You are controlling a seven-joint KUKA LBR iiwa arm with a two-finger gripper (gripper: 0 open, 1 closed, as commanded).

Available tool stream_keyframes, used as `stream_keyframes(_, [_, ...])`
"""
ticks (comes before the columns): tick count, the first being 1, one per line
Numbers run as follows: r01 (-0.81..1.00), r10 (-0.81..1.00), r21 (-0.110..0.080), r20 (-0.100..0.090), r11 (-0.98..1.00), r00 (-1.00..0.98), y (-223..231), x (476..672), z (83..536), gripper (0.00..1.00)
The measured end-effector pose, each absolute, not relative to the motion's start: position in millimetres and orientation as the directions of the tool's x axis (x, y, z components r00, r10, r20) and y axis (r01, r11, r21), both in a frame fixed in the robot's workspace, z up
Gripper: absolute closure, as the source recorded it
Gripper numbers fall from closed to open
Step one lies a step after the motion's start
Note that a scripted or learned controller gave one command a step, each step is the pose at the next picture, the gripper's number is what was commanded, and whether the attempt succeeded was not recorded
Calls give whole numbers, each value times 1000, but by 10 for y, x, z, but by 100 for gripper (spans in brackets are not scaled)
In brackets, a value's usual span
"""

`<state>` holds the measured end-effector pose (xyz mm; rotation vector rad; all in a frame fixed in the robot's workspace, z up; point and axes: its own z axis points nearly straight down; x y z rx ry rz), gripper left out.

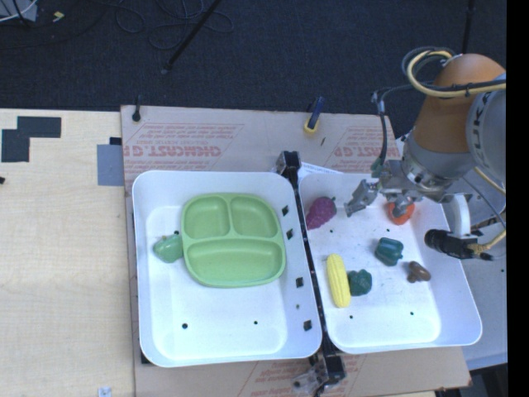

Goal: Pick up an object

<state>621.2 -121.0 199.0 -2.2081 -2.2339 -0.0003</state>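
Arm (pixel 450 114): enters from the right of the frame, its orange band at the upper right, wrist bent down over the upper part of the right bin.
Pincer (pixel 382 197): hangs over the upper middle of the right bin (pixel 463 325); one grey finger (pixel 360 198) juts left toward the purple piece; whether it stands wide or narrow I cannot tell, and nothing shows between its tips.
Corn cob (pixel 337 279): yellow, lies on the bin floor at lower left of the right bin, long axis running nearly up and down the frame, upper end leaning slightly left.
Dark green piece (pixel 359 283): touches the corn's right side.
Purple piece (pixel 321 212): upper left of the right bin, just left of the finger.
Teal pepper (pixel 388 250): centre right, apart from the corn.
Brown piece (pixel 418 272): just right of the pepper.
Orange piece (pixel 400 213): partly hidden under the wrist.
Left bin (pixel 157 321): holds a green divided plate (pixel 232 240) with a small green object (pixel 168 247) at the plate's left edge.
Desk (pixel 58 255): pale wood, left of the frame.
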Motion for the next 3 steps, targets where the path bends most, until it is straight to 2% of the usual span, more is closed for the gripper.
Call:
stream_keyframes(1, [1000,1000,-6,1,1,-1,-1218,6205,1937,0])
stream_keyframes(3, [1000,1000,-1,0,0,0,-1225,6194,1179,0])
